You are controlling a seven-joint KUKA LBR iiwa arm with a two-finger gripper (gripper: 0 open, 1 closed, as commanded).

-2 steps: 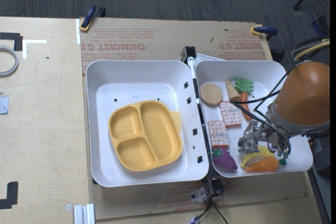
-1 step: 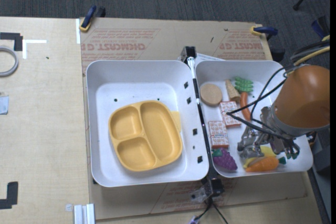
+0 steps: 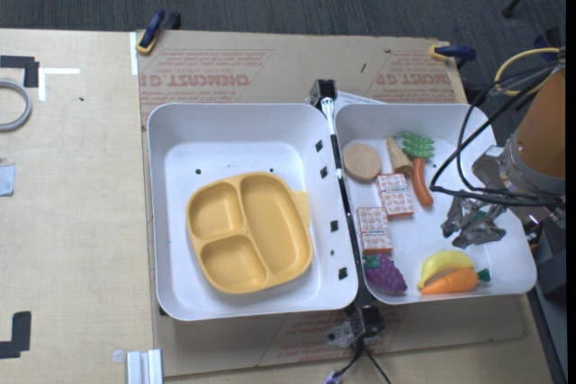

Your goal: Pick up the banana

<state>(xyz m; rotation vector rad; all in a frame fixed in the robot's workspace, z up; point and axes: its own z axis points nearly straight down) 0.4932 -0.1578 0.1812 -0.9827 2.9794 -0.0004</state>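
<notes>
1. Yellow curved plastic banana [image 3: 447, 263] lies in the right white bin [image 3: 517, 279], near its front wall, touching an orange plastic carrot [image 3: 453, 281]; judged not yet lifted.
2. Grey two-finger gripper [image 3: 474, 226] hangs just above the banana, fingers spread with nothing between them.
3. Count: two bins, two small cartons [image 3: 394, 195], one yellow divided tray [image 3: 249, 232], one purple grape bunch [image 3: 385, 274].

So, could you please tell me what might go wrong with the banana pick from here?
The banana lies pressed against the orange carrot near the right bin's front wall, so the end effector may pinch the carrot along with it, or instead of it. That wall may also leave little room on the carrot side. The end effector hovers above and slightly right of the banana, so a straight descent could miss.
</notes>
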